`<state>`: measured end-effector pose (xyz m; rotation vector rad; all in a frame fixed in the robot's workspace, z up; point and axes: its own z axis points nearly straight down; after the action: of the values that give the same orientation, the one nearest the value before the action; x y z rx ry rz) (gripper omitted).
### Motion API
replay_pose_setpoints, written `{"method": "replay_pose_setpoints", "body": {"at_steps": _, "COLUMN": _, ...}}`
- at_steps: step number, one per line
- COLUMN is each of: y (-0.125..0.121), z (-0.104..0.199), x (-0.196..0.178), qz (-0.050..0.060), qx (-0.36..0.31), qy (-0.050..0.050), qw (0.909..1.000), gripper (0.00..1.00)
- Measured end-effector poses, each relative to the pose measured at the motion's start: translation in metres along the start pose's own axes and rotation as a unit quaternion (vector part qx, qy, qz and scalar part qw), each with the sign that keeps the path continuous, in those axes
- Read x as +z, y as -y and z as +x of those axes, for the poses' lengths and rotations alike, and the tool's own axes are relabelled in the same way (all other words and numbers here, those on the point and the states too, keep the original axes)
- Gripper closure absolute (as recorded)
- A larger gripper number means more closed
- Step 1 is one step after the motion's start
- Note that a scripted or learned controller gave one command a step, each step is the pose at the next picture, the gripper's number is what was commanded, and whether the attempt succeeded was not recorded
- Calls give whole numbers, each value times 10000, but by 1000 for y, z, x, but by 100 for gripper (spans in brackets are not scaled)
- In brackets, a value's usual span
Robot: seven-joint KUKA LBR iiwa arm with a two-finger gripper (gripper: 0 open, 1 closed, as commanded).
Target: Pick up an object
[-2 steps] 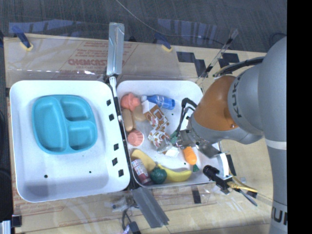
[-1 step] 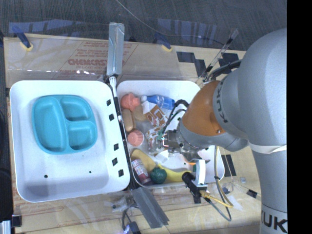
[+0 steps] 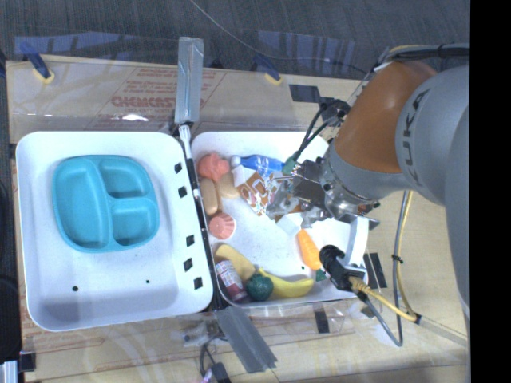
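Over the right bin (image 3: 239, 142) the arm (image 3: 399, 126) reaches in from the right, its orange band above the wrist, and the gripper (image 3: 281, 198) sits low among the objects near the middle of that bin. Whether it is spread or pressed together cannot be told, since the wrist and cables cover that part. Just beside it lies an orange and white snack packet (image 3: 255, 190), and a blue and white bottle (image 3: 259, 163) lies touching the packet's upper side. Along the bin's left wall sit a pink toy (image 3: 211, 167), a tan bread roll (image 3: 211, 196) and a pink shell-shaped piece (image 3: 222, 227). Nearer the front edge lie a carrot (image 3: 308, 248), a banana (image 3: 289, 286), a dark green round fruit (image 3: 259, 287) and a small red can (image 3: 227, 276). Nothing is seen lifted clear of the bin. On the left, the other bin (image 3: 40, 294) holds a turquoise divided tray (image 3: 105, 202), lying flat.
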<state>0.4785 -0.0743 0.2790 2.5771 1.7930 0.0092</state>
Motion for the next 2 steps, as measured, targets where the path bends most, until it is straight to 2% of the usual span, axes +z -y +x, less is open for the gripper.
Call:
{"method": "replay_pose_setpoints", "body": {"at_steps": 1, "y": -20, "z": -2, "x": 91, "qz": 80, "qx": 129, "qy": 29, "qw": 9999, "gripper": 100}}
{"method": "replay_pose_setpoints", "body": {"at_steps": 2, "y": 2, "z": -3, "x": 71, "qz": 55, "qx": -1595, "qy": 7, "qw": 9872, "gripper": 100}}
